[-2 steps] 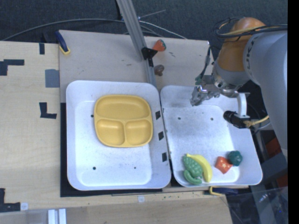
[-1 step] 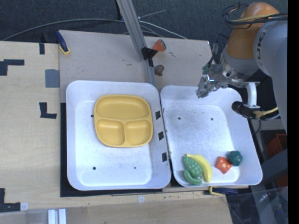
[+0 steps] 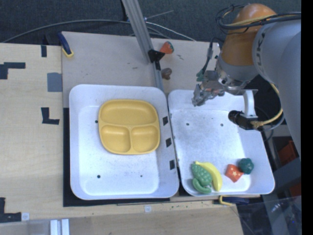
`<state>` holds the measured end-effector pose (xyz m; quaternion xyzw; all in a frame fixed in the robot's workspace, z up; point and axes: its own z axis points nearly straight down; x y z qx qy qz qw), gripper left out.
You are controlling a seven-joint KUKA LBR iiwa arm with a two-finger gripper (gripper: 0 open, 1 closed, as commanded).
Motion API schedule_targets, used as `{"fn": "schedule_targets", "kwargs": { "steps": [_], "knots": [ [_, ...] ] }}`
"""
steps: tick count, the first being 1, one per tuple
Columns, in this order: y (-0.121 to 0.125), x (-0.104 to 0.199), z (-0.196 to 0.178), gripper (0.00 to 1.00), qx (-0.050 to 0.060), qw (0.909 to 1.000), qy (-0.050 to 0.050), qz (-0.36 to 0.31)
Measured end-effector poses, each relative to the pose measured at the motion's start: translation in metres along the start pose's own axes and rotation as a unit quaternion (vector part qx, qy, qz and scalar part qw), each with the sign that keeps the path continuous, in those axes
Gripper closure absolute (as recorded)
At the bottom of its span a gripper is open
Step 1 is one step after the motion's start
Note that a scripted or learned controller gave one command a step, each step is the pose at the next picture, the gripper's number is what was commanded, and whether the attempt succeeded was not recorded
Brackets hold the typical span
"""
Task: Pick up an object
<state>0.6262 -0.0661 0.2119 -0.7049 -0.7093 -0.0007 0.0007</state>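
Note:
My gripper (image 3: 199, 100) hangs over the far edge of the right bin (image 3: 215, 131), with nothing seen between its fingers. At that bin's near edge lie several toy foods: a yellow banana (image 3: 213, 174), a green vegetable (image 3: 200, 177) pressed against it, a red strawberry (image 3: 233, 173), and a dark green piece (image 3: 245, 165) touching the strawberry. These lie well below the gripper in the view, across the bin's bare floor.
The left bin (image 3: 83, 141) holds a yellow divided plate (image 3: 129, 126). A grey metal pole (image 3: 139, 26) slants down to the gap between the bins. Small red (image 3: 167, 47) and brown (image 3: 167, 73) objects lie on the bench behind the bins.

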Motion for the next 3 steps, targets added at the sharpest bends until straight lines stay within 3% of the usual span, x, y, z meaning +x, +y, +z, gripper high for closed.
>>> {"fn": "schedule_targets", "kwargs": {
  "steps": [1,3],
  "knots": [
    [-0.005,0.056,0.008,1.00,0.002,1.0000,0.000,0.000],
    [-0.019,0.157,-0.017,1.00,0.001,1.0000,0.000,-0.001]
  ]
}}
